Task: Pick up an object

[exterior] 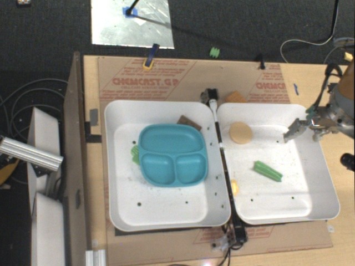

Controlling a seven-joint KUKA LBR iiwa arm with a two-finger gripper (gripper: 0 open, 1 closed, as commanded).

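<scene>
My gripper (304, 132) hangs over the right bin's (310, 204) far right side, open, with nothing between its fingers. In that bin a tan round disc (241, 132) lies near the back left, well left of the gripper. A green oblong block (268, 170) lies mid-bin, in front and to the left of the gripper. A small yellow piece (234, 188) sits against the divider. The left bin (127, 204) holds a blue compartment plate (172, 154), with a brown piece (189, 122) at its far edge and a green piece (135, 153) partly hidden at its left edge.
An orange-tan object (236, 97) lies on the cardboard behind the bins. A black clamp (211, 97) sits at the back end of the divider between the bins. Cables trail at the right rear beside the arm (341, 107).
</scene>
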